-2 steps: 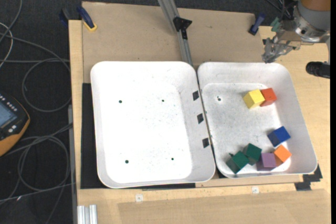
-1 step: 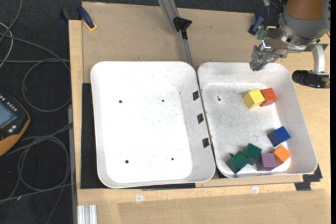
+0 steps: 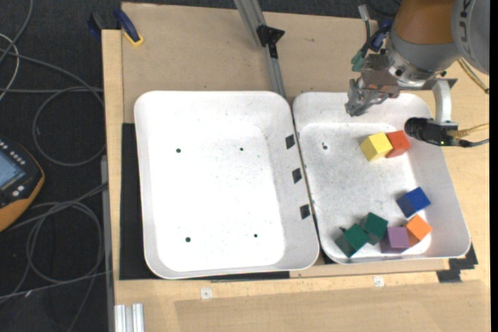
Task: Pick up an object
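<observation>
The pincer (image 3: 359, 103) hung above the far end of the right bin (image 3: 342, 183); whether it was apart or together could not be told, and nothing showed in it. Nearest lay the yellow block (image 3: 377, 145), touching the red block (image 3: 398, 142). Other blocks clustered at the bin's near corner. By my judgement, no pick had been made: descent, grip and lift all remained.

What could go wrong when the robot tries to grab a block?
1. The hand is over bare floor of the right bin, apart from every block; a grab there would likely catch nothing.
2. The yellow block sits against the red block, so reaching for one may shove the other.
3. The purple block and orange block crowd the near wall, leaving little room.
</observation>
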You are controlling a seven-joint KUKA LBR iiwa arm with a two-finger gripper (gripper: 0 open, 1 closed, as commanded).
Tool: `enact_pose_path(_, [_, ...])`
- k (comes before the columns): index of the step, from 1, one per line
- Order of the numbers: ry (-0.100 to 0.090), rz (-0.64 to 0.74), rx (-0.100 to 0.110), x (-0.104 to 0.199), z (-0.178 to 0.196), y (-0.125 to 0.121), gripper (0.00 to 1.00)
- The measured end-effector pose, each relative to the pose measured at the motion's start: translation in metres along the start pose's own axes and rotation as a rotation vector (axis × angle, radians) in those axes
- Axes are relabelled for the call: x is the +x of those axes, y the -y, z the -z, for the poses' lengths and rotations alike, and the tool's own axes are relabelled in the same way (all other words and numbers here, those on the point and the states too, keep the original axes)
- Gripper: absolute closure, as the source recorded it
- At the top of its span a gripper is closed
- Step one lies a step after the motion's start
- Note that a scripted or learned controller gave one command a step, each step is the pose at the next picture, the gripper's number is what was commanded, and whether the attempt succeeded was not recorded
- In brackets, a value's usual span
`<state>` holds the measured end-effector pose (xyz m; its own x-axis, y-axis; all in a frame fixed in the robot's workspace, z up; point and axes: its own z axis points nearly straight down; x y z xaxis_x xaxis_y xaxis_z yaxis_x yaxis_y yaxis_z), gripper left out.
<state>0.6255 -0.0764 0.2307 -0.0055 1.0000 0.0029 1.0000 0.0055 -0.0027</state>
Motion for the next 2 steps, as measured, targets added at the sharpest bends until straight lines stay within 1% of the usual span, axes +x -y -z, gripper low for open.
enact_pose_path(1, [0.000, 0.000, -0.001, 0.043, 0.002, 0.014, 1.00])
enact_pose_path(2, [0.000, 0.001, 0.001, 0.098, -0.004, 0.038, 1.00])
